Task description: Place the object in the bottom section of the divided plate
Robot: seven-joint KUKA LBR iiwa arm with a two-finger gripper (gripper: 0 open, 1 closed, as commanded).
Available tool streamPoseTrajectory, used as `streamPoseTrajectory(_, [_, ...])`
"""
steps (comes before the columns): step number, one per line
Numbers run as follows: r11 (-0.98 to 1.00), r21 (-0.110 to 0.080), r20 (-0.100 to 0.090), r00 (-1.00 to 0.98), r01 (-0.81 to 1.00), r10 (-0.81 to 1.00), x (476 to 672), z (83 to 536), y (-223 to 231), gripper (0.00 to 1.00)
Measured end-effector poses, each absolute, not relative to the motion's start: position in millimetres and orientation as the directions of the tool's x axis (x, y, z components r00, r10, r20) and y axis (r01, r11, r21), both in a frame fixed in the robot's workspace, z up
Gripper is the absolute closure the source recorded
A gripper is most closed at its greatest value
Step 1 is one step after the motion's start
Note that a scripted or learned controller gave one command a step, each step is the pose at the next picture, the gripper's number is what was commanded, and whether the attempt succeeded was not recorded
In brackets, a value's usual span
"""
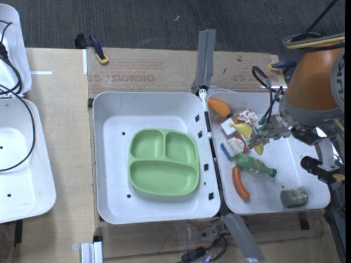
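Camera view, my pincer: my pincer (262,137) hangs low in the right bin (312,147), tips down among the clutter at its middle; whether it is spread or closed, I cannot tell, and I see nothing clearly gripped.
Camera view, the object: the task names none; by my judgement the likeliest is the yellow toy banana (245,129), lying touching or just beside my tips, partly under them.
Camera view, neighbours: a small printed packet (245,117) lies just beyond the banana, another packet (235,146) just left of my tips, a green bottle (255,166) on its side just below them, an orange sausage-shaped toy (240,182) further below-left, an orange carrot-like piece (219,107) up-left, a grey-green can (294,196) well apart below-right.
Handling: the banana looks like light, stiff, smooth plastic; I judge it may slip, so take it across its narrow middle, clear of the packets.
Camera view, the goal: the green divided plate (163,161) sits in the left bin (107,147), well to my left across the bin walls; its wide bottom section (163,178) holds nothing.
Progress: as I judge it, the pick is not yet secured and the carry is not begun.
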State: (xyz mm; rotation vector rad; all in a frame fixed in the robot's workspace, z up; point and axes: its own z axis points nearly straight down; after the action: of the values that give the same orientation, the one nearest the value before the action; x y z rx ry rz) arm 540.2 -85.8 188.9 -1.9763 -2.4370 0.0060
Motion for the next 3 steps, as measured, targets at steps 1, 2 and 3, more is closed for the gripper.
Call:
streamPoseTrajectory(1, [0.294,-0.005,0.001,-0.294,0.956,0.956,506.8,191,-10,1.00])
streamPoseTrajectory(2, [0.496,-0.002,-0.001,-0.496,0.868,0.868,503.2,284,-11,1.00])
streamPoseTrajectory(3, [0.289,-0.006,0.001,-0.289,0.957,0.957,510.4,215,-19,1.00])
